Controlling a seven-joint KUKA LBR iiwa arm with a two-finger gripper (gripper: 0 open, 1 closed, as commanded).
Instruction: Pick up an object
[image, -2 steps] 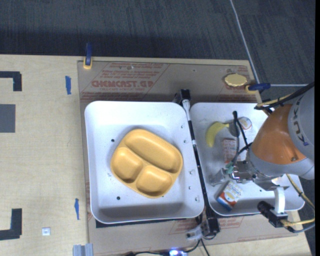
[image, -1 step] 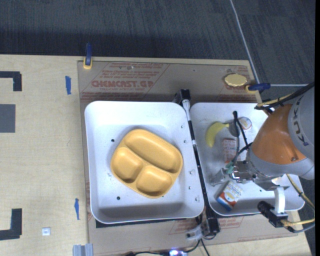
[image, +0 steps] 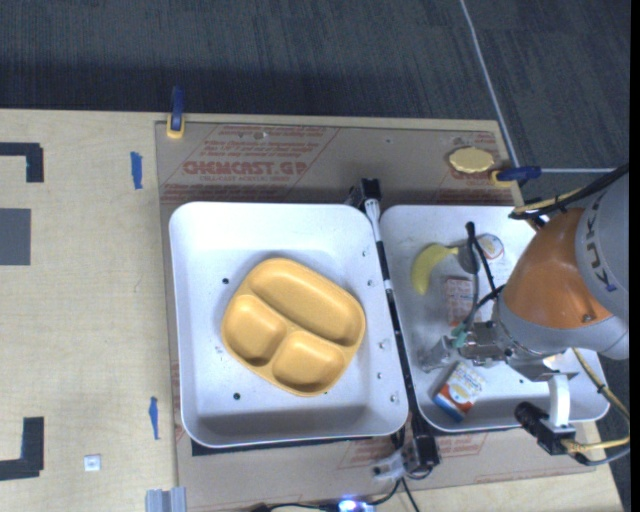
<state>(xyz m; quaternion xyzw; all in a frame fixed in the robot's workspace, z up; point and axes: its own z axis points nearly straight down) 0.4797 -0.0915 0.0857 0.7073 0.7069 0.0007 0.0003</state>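
Reaching in low — arm (image: 560, 285) bent over right bin (image: 400, 300).

Even, bright overhead light; mild glare on the white bins (image: 200, 240). Soft shadows at the bin walls; the picture is slightly soft throughout.

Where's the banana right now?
The banana lies in the right bin, near its upper left corner, left of the arm and above the small carton.
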